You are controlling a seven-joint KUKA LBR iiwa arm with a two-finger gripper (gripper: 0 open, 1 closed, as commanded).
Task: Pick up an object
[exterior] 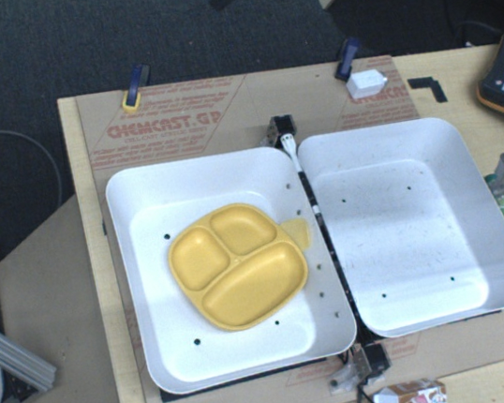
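A yellow three-compartment plate (238,265) sits flat in the left white bin (129,206), near its middle and toward the inner wall, beside the right bin (479,198), while the gripper's finger state can't be told.

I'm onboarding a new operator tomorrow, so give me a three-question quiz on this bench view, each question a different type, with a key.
1. True or false: the yellow divided plate lies in the left bin.
2. Multiple choice: how many compartments does the yellow divided plate have? A) two B) three C) five
3. Short answer: what small white thing sits on the bench beyond the right bin, near a blue clamp?

Key:
1. True.
2. B: two smaller ones at the far side and one larger one at the near side.
3. A small white block on the brown board.
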